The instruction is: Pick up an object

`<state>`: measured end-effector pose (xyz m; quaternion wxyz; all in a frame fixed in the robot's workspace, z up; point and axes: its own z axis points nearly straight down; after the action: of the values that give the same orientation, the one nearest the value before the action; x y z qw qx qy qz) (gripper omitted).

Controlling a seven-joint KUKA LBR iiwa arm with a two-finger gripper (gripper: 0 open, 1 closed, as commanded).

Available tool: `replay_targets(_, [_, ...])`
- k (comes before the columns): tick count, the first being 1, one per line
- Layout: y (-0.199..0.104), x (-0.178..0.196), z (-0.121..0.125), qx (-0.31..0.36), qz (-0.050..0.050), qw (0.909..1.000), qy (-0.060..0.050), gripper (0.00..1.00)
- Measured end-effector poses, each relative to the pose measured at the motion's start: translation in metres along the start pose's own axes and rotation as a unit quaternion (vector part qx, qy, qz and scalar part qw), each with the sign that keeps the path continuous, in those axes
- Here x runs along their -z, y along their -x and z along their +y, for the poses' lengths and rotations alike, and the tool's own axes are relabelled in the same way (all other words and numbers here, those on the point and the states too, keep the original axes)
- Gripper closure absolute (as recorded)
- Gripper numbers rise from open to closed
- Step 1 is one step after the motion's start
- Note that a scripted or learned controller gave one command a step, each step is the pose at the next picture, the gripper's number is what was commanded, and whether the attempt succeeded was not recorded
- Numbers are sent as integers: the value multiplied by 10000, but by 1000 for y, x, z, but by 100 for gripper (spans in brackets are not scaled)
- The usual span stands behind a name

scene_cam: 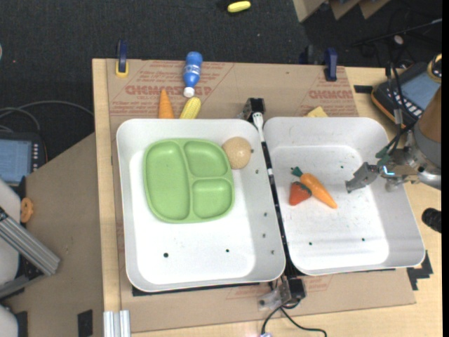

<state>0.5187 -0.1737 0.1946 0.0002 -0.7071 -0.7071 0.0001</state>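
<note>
Two white bins sit side by side on the tabletop (105,188), filling the centre of the frame; left bin (189,258) holds a green divided plate (188,180) in its upper half, w/ a tan ball (238,151) touching the plate's upper right corner, near the divider btwn bins; right bin (351,248) holds a toy carrot (318,190), orange w/ green top, lying at a slant in the bin's left part, and a red piece (299,195) tucked against the carrot's lower left side, touching it. Arm comes in from the right edge, mid-height; tool (359,178) hangs over the right bin's right-centre area, to the right of the carrot and apart from it; nothing seen btwn its fingers; whether they're spread or pressed together can't be told at this angle. Beyond the bins, upper left of the tabletop: a blue-and-white bottle (191,74), a small orange carrot-like item (165,105) and a yellow corn-like item (191,107) side by side, just above the left bin's top rim; blue clamps (122,56) at the tabletop's top edge; a yellow object (238,6) lies on the dark floor at top centre.
</note>
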Motion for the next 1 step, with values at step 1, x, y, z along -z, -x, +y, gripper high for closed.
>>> replay_targets(1, [-16, -111, 15, 13, 20, 10000, -43, 0])
